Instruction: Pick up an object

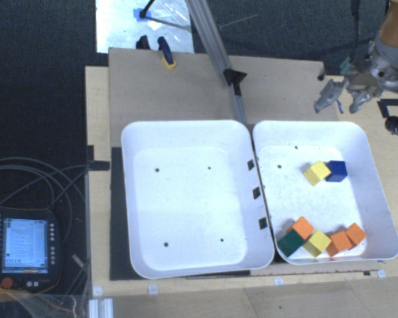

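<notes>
Bench (186, 91) with two white bins, end effector (345, 99) open, empty, above blocks (322, 238)

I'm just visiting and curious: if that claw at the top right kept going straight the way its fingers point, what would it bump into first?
Probably the bare bench top just beyond the right bin's far rim. The gripper points down and slightly left, above the bench; depth is hard to judge.

A yellow block (316, 173) touches a blue block (337, 170) mid-bin (right bin). Two orange blocks (303, 228), a green block (290, 243) and another yellow one (316, 243) cluster near its front rim.
</notes>
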`<action>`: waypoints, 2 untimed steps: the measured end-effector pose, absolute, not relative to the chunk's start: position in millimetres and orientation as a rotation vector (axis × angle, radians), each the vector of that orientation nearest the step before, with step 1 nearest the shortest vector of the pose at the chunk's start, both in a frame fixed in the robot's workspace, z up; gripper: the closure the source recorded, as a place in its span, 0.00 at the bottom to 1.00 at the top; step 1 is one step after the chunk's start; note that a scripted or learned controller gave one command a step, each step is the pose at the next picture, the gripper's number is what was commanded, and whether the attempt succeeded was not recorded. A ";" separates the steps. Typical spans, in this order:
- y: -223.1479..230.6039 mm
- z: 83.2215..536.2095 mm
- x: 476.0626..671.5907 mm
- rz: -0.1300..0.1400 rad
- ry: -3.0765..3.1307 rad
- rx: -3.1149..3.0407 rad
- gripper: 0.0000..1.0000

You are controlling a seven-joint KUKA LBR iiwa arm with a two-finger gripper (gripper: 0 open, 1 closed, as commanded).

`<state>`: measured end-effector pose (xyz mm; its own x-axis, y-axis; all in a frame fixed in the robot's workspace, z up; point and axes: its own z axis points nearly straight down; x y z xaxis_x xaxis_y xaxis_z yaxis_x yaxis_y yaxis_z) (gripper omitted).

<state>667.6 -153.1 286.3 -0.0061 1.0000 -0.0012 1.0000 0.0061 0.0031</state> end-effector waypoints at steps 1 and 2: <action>-153.3 286.3 667.6 0.001 2.226 2.213 0.00; -154.9 244.3 672.6 -0.001 2.226 2.216 0.00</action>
<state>672.6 -154.9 244.3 -0.0043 1.0000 -0.0013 1.0000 0.0043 0.0001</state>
